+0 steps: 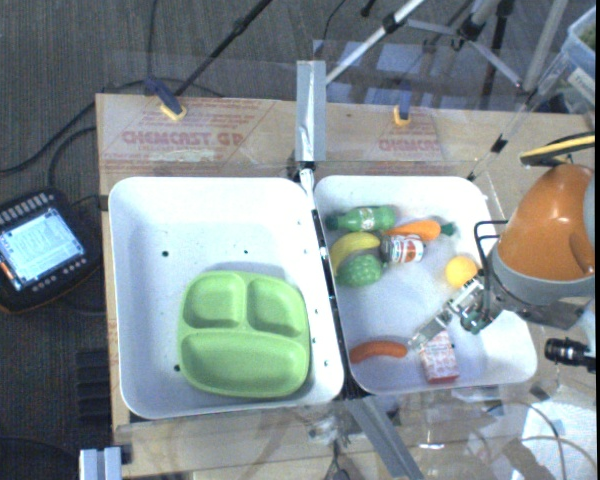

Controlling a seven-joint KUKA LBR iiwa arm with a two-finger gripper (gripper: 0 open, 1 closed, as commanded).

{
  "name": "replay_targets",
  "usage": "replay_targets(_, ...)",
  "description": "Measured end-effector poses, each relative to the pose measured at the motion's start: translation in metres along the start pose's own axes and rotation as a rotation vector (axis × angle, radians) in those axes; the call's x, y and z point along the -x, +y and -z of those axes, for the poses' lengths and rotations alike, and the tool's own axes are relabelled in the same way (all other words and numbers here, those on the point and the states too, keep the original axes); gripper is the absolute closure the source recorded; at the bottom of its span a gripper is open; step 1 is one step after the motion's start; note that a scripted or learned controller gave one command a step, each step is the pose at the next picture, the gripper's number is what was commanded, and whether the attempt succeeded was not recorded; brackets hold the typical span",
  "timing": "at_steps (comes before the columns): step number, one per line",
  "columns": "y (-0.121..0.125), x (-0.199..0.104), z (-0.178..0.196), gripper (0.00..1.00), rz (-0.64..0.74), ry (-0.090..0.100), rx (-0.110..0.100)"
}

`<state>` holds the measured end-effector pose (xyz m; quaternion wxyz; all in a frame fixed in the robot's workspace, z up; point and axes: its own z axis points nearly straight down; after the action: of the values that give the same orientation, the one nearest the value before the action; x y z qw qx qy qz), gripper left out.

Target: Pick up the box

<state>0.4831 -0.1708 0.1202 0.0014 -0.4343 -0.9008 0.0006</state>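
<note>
Box (439, 358), small and reddish, lies near the front edge of the right bin (500, 363), long axis running front to back. The gripper (467, 309) hovers just behind and to its right; whether the jaws are spread, I cannot tell.

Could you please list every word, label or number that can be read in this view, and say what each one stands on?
"CHEMCAST GP", faint red print on the brown board behind the left bin.
A second red print on the board behind the right bin: too blurred to read.
Labels on the can, box and green bottle: too small.
Handheld screen: unreadable.
</note>
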Motion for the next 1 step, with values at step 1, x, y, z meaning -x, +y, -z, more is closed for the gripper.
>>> replay_targets(1,0.0078,-0.0042,-0.0300,0.00,-0.172,-0.005,0.009)
